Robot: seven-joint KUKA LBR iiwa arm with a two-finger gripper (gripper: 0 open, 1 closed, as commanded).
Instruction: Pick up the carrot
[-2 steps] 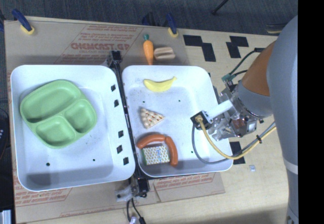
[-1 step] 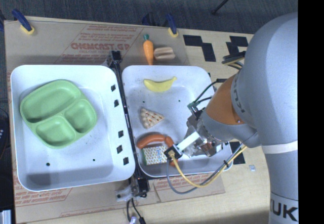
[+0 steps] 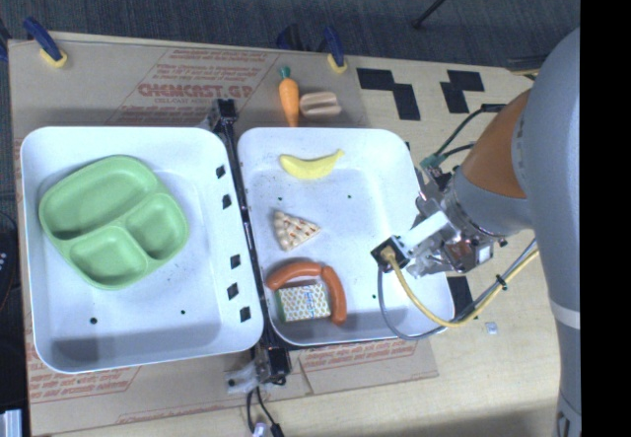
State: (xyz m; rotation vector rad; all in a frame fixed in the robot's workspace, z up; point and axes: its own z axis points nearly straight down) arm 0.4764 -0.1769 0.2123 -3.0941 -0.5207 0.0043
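Nothing looks done yet: the carrot [image 3: 288, 99] lies untouched outside the right bin [image 3: 394, 144], beyond its far rim, while the gripper [image 3: 446, 253], its opening impossible to tell, hovers over that bin's right edge.

carrot [image 3: 288, 100]: open above | hot dog bun [image 3: 319, 106] just beside

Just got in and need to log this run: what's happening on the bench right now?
The arm's gripper hangs over the right edge of the right bin, with nothing seen in its grip. The carrot lies outside the bins, on the board behind them, beside a hot dog. The right bin holds a banana, a pizza slice, a sausage and a small box. A green tray sits in the left bin.
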